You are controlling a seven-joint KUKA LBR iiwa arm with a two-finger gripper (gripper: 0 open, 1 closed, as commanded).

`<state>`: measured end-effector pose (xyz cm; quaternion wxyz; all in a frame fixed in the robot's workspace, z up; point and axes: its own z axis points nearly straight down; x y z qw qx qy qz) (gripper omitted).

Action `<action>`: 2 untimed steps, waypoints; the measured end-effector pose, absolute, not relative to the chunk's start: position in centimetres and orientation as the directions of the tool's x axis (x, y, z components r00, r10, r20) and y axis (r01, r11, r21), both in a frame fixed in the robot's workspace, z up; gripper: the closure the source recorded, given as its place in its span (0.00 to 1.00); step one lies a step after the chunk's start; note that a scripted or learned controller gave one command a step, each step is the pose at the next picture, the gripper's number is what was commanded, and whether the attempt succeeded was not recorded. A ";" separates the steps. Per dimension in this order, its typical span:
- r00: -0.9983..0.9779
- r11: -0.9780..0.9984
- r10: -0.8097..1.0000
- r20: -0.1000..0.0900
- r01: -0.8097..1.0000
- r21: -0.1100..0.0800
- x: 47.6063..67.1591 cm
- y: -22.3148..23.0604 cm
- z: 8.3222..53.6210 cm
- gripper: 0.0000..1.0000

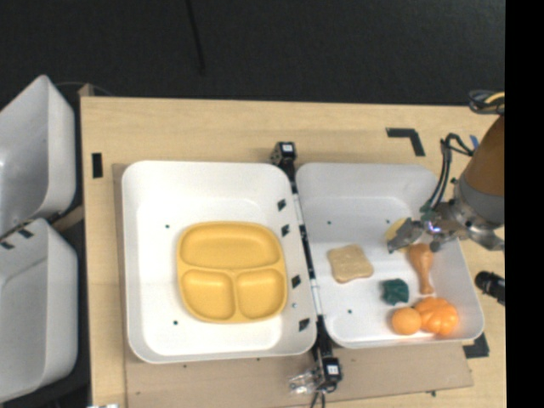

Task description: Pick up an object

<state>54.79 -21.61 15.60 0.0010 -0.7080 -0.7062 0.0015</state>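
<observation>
Bench of pale wood carries two white bins side by side. The left bin holds a yellow tray with three compartments, one long one at the far side and two smaller ones at the near side. The tray lies flat near the bin's middle.

The right bin holds five small things, all in its near right part. A tan bread slice lies flat near the middle. A dark green lump sits just to the right of it and nearer the camera. An orange ball lies beside an orange pumpkin-like piece, the two touching or nearly so, close to the near wall. A tan drumstick lies farther back, its thick end toward the pumpkin piece.

The arm reaches in from the right, its orange band above the grey wrist. The gripper sits low over the right bin, right at the drumstick's narrow end. Whether its fingers are apart or together cannot be told, and no object is seen between them.
</observation>
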 end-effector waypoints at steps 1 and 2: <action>-0.002 0.002 1.000 0.005 1.000 0.008 55.2 -21.3 12.0 0.00; 0.000 0.000 1.000 0.002 1.000 0.005 55.1 -21.5 12.7 1.00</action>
